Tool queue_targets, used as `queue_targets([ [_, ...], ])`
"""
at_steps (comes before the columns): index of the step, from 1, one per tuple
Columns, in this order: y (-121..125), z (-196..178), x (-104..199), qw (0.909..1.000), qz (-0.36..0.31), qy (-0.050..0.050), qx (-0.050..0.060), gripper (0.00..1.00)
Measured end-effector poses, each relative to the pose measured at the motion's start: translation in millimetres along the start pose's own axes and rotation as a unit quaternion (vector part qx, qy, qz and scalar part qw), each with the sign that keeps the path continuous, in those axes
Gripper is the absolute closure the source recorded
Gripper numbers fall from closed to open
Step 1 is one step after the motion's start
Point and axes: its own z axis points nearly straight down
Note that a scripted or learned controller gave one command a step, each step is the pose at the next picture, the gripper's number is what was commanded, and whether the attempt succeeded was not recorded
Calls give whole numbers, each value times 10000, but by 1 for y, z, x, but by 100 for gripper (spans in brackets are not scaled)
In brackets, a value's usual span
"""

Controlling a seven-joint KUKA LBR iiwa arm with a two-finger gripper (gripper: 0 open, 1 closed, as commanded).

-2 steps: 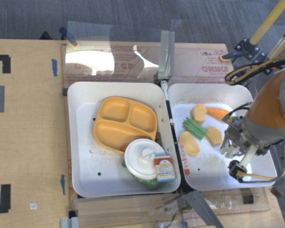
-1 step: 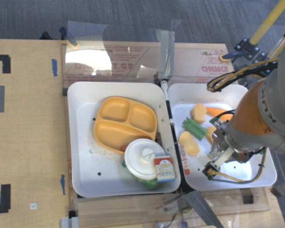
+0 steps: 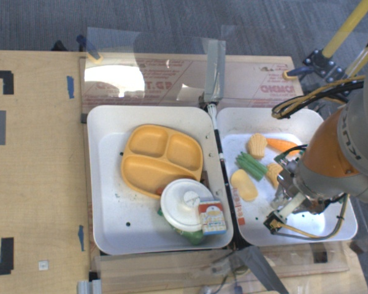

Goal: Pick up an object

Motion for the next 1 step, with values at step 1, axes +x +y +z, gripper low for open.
queue_targets([
  [1, 0, 1, -1, 10000, 1, -8, 7, 0],
])
